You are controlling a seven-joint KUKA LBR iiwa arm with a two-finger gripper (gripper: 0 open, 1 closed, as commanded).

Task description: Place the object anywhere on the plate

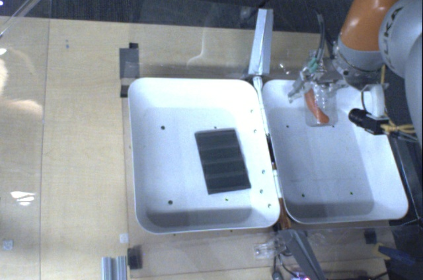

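1. A small orange, elongated object (319, 113) sits between the clear fingers of the two-finger gripper (318, 107), clamped, over the right shallow white bin (344, 186).
2. A dark grey ribbed rectangular plate (223, 160) lies in the left shallow white bin (158, 160), well apart.

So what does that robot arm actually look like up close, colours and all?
The arm is chunky and rounded, pale grey, with a glossy orange band bulging above the wrist. Its hand looks thin, metallic and partly see-through, with small wires around it. A black connector with thin cables hangs beside it.
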